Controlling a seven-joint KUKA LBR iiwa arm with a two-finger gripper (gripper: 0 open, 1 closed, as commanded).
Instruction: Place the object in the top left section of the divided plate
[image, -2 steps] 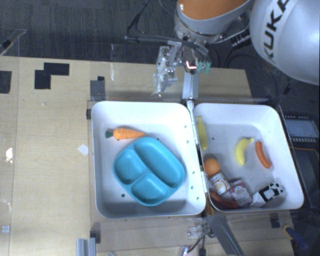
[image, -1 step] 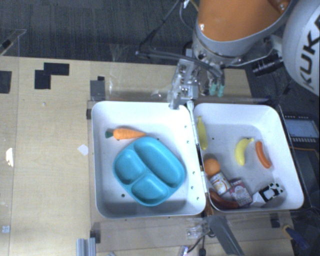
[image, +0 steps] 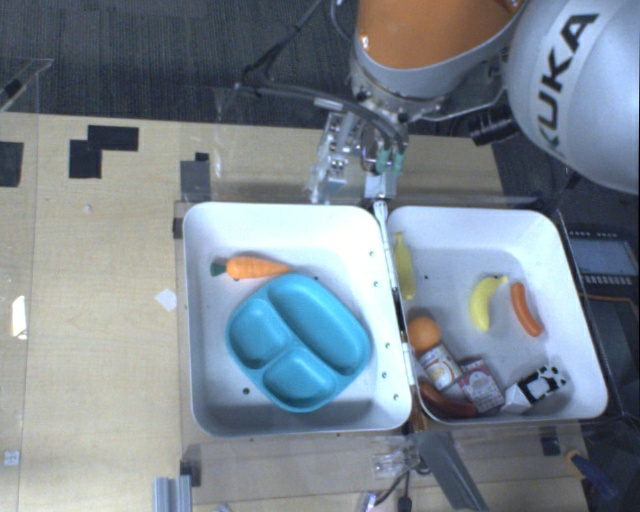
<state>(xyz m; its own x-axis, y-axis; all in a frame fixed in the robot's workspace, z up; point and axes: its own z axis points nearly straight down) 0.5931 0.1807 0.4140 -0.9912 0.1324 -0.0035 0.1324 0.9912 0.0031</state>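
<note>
**Supervisor:** Where is the gripper from your seat?

**Operator:** I see the gripper (image: 355, 160) at the top of the frame, above the far rims of the two bins, near where they meet. Its metal fingers point down with a visible gap between them, and I see nothing held in that gap. The arm's orange band (image: 430, 30) sits right above it.

**Supervisor:** And the plate?

**Operator:** The blue divided plate (image: 298, 340) lies in the left bin (image: 200, 300), turned at a slant, one long section on its upper right, two smaller ones on its lower left. I see nothing in any section.

**Supervisor:** What is beside it?

**Operator:** A toy carrot (image: 255, 267), orange with a green tip pointing left, lies on the bin floor just beyond the plate's far edge, close to it; I cannot tell whether they touch.

**Supervisor:** The right bin?

**Operator:** In the right bin (image: 560, 250) I see a banana (image: 486, 300), a sausage (image: 526, 309) just right of it, a yellow piece (image: 403, 265) along the left wall, an orange ball-shaped item (image: 423, 332), some small packets (image: 465, 382) near the front, and a black-and-white block (image: 543, 384). The worktop (image: 90, 300) is pale wood.
</note>
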